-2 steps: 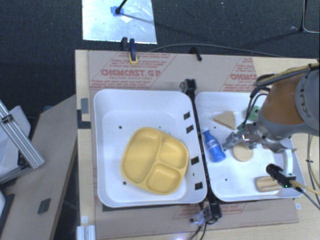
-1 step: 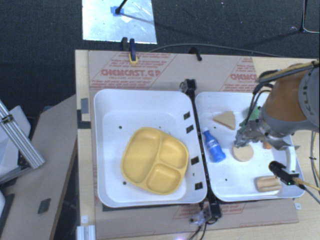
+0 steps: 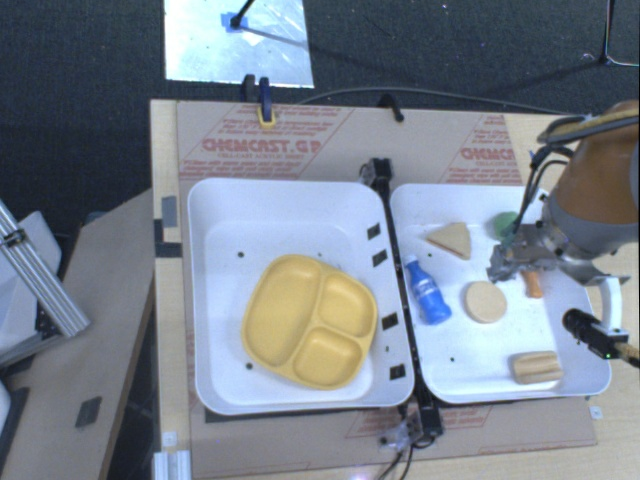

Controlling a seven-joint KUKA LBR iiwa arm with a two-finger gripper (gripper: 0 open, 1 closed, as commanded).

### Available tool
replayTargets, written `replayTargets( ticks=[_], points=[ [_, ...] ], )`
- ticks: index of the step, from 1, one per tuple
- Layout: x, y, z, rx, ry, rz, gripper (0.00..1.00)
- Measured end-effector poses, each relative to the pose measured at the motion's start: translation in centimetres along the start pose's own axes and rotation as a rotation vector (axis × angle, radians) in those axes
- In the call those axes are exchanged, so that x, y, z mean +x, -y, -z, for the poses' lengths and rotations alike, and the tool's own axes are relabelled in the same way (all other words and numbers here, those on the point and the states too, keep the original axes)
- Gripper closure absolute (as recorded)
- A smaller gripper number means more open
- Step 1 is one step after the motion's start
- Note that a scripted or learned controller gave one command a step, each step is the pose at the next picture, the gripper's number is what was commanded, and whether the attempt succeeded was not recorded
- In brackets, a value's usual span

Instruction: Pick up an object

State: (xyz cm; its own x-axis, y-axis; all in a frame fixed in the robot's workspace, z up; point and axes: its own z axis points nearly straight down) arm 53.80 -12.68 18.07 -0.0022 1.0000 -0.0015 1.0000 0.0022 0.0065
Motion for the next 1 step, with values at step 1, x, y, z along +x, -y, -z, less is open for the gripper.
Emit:
replayTargets(
  ticks=[1],
  points=[
    [-0.52, 0.12, 4.51, 0.0, 0.0, 0.001, 1.0]
  ],
)
